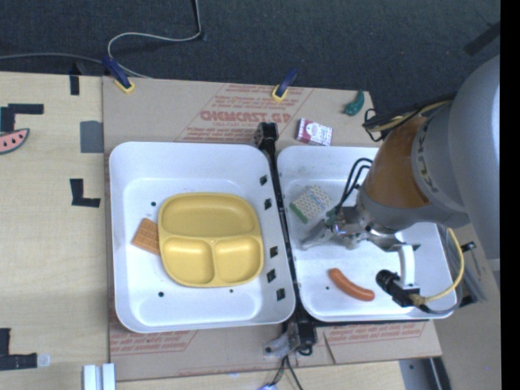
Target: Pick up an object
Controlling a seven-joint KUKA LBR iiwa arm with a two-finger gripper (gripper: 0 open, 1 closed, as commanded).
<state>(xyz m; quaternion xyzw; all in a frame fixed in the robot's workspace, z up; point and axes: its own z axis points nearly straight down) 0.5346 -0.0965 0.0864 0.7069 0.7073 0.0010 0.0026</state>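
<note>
Looming at the right edge, the grey arm [479,149] with its orange band [394,169] sits closest to the lens, reaching down into the right bin [321,307]. Its gripper [331,227] hangs low over the middle of that bin, the metal fingers [315,236] pointing toward nine o'clock; how wide they stand cannot be told from this angle, and nothing shows between them. At about eleven o'clock from the gripper, just beside it, lies a small green-checked packet [309,202]. At five o'clock from the gripper, apart from it, a sausage [351,285] (orange-red, lying aslant) rests on the bin floor near the front wall. In the left bin [130,299] a yellow divided tray [210,239] takes up the middle, and a tan cracker [146,236] peeks out at its nine o'clock side, touching it. Behind the bins, at twelve o'clock on the cardboard, sits a small red-and-white pack [313,132].
</note>
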